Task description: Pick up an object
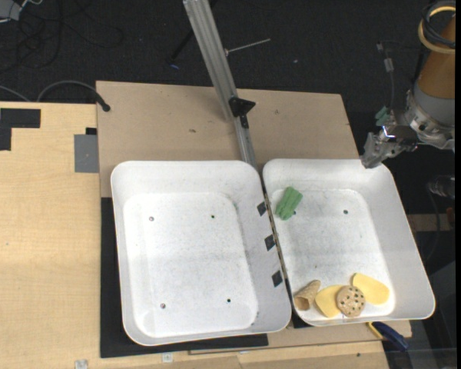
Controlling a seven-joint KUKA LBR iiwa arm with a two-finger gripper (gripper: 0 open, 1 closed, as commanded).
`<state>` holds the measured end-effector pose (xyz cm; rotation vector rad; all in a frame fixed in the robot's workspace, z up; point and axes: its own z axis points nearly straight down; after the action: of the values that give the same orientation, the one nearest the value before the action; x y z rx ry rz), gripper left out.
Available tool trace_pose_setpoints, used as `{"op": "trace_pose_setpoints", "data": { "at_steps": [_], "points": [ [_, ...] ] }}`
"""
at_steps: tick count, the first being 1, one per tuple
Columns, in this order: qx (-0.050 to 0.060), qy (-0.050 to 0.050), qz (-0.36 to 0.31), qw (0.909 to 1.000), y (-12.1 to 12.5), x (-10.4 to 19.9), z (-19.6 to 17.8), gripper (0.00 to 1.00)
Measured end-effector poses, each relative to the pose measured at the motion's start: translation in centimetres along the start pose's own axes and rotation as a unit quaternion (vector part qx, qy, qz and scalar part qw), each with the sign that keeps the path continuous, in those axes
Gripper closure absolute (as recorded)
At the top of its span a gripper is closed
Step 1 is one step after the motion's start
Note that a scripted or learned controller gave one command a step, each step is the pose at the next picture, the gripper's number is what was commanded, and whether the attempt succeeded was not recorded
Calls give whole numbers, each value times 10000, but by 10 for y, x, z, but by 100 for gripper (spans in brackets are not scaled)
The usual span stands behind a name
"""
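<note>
The things to be picked all lie in the right bin (399, 229). A green block (289, 203) sits alone near that bin's upper left, just beside the divider where the two bins meet. The rest are bunched along the near edge: a tan cone-shaped piece (307, 290) toward the left, a yellow piece (327, 301) next to it, a round brown biscuit with holes (352, 301) touching or overlapping the yellow piece, and another yellow piece (371, 288) just to its right. The green block is well apart from this cluster, with bare white floor between them.

The hand (373, 154) hangs at the far right corner of the right bin, about over its rim, far from every object. It looks small and dark from here, and I cannot tell how it is set; nothing shows in it. Above it the grey wrist rises to the orange band (438, 52) at the right of the view.

The left bin (131, 206) sits edge to edge with the right one, and three small dark tabs (270, 241) mark the seam. Both bins rest on a brown board (177, 121) on the bench (38, 229), whose pale wood surface stretches to the left. A slanted metal rail (215, 60) runs from the top of the view down to the bins' shared far edge. Cables (31, 6) lie on the dark floor beyond.
</note>
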<state>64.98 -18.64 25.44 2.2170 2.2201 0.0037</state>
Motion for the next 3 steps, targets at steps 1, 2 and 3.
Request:
{"op": "trace_pose_setpoints", "data": {
  "at_steps": [1, 2, 3],
  "points": [
    [35, 17, -11, 10000, 1, 49, 3, 100],
    [47, 19, -11, 10000, -15, 97, 16, 100],
    [49, 19, -10, 10000, -22, 150, 28, 100]
  ]
}}
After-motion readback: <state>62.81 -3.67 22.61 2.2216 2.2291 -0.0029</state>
